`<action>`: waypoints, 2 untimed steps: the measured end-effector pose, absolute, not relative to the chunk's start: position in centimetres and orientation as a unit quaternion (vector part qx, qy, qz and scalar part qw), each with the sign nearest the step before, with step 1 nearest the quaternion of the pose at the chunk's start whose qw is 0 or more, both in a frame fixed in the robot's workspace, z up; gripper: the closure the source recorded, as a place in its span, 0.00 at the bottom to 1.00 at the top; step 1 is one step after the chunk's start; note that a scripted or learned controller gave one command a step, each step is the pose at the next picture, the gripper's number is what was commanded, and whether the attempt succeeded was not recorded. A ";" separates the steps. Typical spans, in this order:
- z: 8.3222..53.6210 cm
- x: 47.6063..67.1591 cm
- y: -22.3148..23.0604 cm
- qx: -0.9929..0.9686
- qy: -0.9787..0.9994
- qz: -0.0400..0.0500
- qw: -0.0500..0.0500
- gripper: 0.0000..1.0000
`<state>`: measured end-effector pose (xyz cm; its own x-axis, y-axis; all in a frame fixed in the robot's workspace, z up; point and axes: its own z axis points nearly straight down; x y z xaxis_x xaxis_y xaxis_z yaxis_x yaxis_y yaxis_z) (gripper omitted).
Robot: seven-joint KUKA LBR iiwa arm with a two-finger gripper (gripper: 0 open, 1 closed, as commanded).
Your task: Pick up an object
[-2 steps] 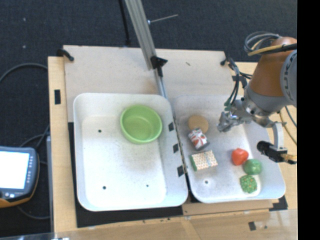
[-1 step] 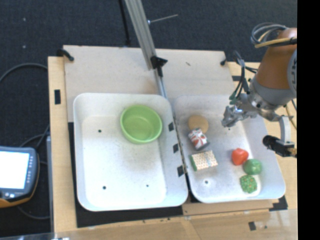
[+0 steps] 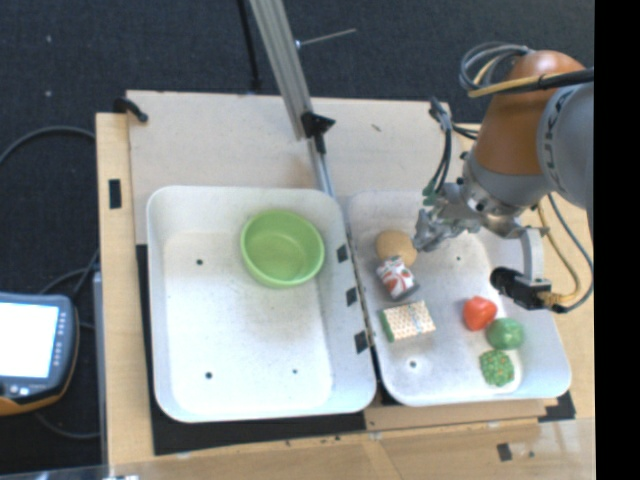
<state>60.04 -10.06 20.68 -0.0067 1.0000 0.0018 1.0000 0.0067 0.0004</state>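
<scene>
My gripper (image 3: 428, 233) hangs low over the right bin (image 3: 545, 368), just right of a tan rounded object (image 3: 393, 245). Below that lies a red-and-white can (image 3: 397, 278), and under it a pale patterned box (image 3: 408, 321). Further right sit a red pepper-like item (image 3: 479, 313), a green ball-like item (image 3: 506, 334) and a green bumpy item (image 3: 497, 367). Nothing shows between the fingers.
The left bin (image 3: 200, 368) holds a green bowl (image 3: 283, 249) near its upper right. A slanted metal pole (image 3: 290, 78) rises behind the bins. A handheld screen (image 3: 30, 353) lies off the bench at the left.
</scene>
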 end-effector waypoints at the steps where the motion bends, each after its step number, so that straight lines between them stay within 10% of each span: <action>1: 21.3 62.2 -5.3 -0.704 -0.710 -0.001 0.000 1.00; 2: 21.8 62.9 -1.1 -0.705 -0.710 -0.001 0.000 1.00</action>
